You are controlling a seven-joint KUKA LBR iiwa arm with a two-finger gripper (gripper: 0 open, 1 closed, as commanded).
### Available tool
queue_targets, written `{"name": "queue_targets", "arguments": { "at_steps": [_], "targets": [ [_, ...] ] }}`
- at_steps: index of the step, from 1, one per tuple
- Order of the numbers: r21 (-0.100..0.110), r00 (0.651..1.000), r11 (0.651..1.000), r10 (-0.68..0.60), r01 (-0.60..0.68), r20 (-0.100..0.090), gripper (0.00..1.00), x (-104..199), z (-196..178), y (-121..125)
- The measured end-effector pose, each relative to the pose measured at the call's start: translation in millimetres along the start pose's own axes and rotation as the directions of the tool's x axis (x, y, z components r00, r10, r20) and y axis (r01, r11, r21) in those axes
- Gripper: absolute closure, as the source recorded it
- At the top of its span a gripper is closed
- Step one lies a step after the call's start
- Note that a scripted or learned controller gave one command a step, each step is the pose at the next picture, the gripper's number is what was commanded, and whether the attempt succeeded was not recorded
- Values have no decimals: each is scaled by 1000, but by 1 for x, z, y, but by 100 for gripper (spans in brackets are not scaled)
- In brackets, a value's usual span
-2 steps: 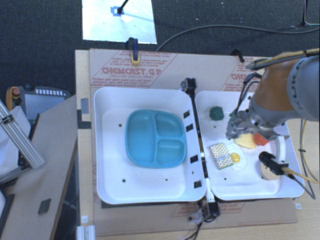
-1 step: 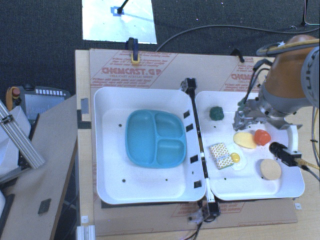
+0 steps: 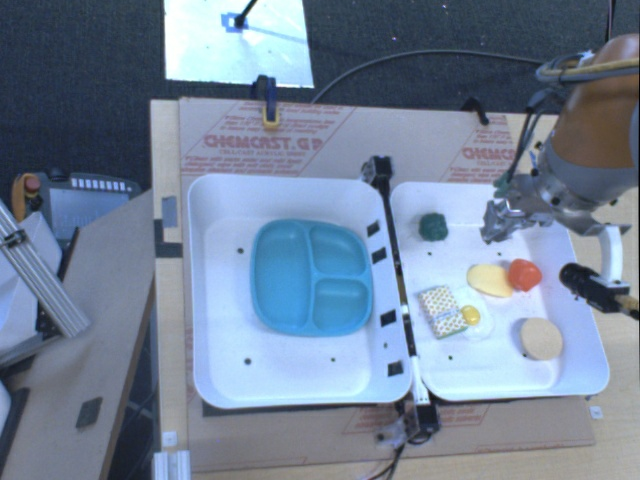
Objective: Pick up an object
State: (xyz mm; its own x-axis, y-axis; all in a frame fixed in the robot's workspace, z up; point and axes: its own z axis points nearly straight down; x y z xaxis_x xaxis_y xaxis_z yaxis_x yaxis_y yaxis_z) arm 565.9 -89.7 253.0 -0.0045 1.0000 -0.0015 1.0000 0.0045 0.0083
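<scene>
The grey arm's tool hovers over the right-hand white bin, grasping nothing; whether it is released or clenched cannot be told. Beneath and around it lie a dark green lump, a yellow oval piece touching a red-orange ball, a patterned square packet and a tan round disc. A descent could land between pieces, or nudge the touching pair apart. The blue divided plate sits well apart in the left-hand bin.

Left bin: blue divided plate.
Right bin: green lump, yellow piece, red ball, tan disc, patterned block.
Gripper: above right bin, near green lump.
</scene>
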Motion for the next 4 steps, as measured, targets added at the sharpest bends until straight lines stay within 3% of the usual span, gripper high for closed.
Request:
{"name": "queue_targets", "arguments": {
  "at_steps": [4],
  "targets": [
    [5, 1000, 1000, -5, 5, -4, 100, 199, 7, 53]
  ]
}}
